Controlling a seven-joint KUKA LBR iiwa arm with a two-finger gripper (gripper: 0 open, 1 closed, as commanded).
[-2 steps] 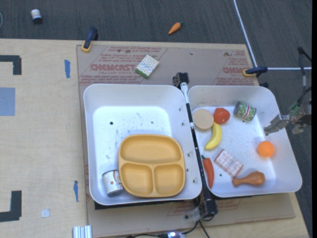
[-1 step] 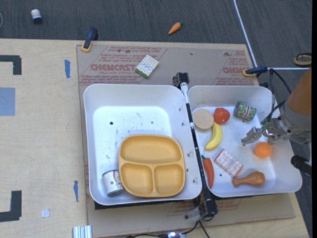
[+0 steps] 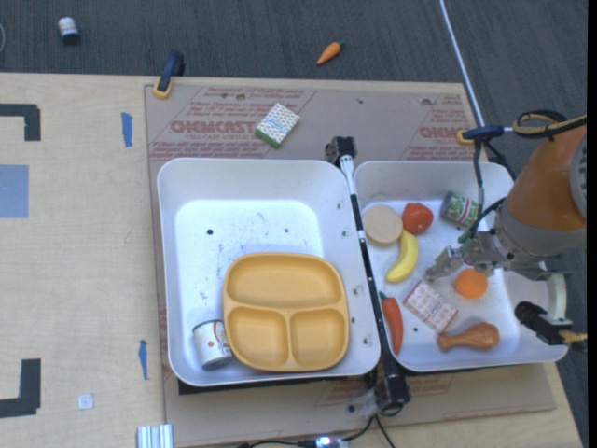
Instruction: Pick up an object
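The approach step looks to be in hand here: the gripper [image 3: 457,261] is hung low inside the right bin [image 3: 373,177], and nothing is seen between its fingers [image 3: 438,270], so no pick can be claimed yet. The fingers appear spread a bit, empty. No single target is named by the task, but the closest candidates are the orange ball [image 3: 472,285] just beside the fingertips and the banana [image 3: 404,258] a little to its left. Also sitting in that bin: a red tomato [image 3: 418,217], a round tan disc [image 3: 381,223], a small green can [image 3: 459,209], a checked red-and-white packet [image 3: 431,306], a toy drumstick [image 3: 470,338] and a red pepper [image 3: 393,323] against the left wall.

For the next move, probably a short shift and drop over one item is needed, then a close. The stuff is packed fairly tight, so neighbours could easily get nudged.

The left bin [image 3: 177,250] is taken up by a yellow divided plate [image 3: 285,311] with a small tin can [image 3: 211,343] at its corner. Both bins are set on a cardboard sheet [image 3: 224,119] over a wooden bench [image 3: 75,250], with dark carpet [image 3: 280,17] behind.
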